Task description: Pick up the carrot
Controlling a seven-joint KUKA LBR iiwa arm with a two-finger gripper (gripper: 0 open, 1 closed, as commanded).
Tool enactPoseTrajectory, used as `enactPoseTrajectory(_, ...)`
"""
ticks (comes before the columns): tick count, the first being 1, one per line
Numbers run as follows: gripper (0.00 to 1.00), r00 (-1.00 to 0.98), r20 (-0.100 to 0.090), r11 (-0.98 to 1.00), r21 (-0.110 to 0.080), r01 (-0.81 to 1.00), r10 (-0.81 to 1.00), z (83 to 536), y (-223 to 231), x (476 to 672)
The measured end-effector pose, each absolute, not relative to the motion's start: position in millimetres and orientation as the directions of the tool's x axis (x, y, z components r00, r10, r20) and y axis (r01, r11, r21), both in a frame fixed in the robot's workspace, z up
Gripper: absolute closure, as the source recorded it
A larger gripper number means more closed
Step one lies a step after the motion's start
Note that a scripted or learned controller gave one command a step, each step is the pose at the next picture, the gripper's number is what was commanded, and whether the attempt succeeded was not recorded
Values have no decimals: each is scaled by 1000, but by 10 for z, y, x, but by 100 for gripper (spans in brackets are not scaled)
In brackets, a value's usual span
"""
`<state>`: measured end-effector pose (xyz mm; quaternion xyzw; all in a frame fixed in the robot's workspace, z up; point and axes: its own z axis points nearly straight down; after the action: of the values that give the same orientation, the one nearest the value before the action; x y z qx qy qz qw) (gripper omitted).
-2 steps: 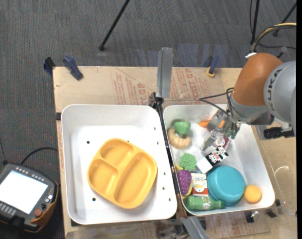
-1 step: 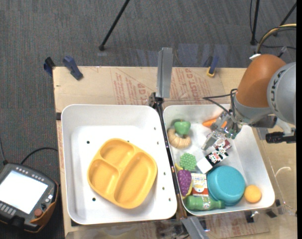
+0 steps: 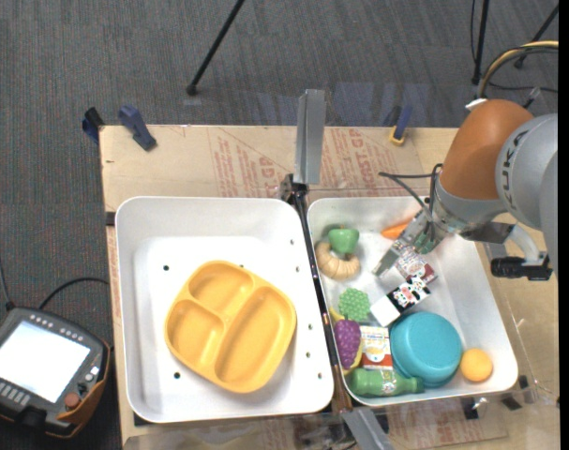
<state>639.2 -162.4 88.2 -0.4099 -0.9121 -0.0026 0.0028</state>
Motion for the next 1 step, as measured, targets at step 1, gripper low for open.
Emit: enactPoseTrajectory(1,0,-461,2,461,-2,888,888,871,-1361,6417)
